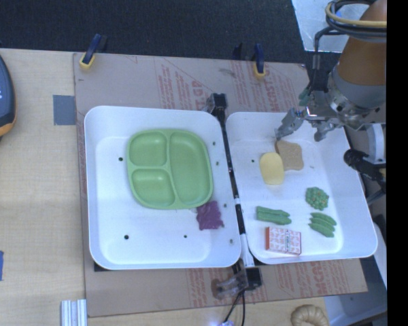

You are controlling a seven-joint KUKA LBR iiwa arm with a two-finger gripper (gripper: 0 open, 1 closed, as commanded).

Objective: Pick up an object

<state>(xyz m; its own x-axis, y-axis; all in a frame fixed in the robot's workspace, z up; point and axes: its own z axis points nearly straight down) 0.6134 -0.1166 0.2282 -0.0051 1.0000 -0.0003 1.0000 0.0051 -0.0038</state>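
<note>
0 objects are lifted so far: your gripper (300,122) hangs with its fingers spread and holding nothing, just above the brown toast (292,155) lying in the right bin (353,202); the grasp remains.

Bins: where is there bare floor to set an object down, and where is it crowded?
Left bin: open floor left of and below the green divided plate, up to the purple piece. Right bin: crowded with tan slice, yellow piece, green vegetables and red box; gripper above its back.
</note>
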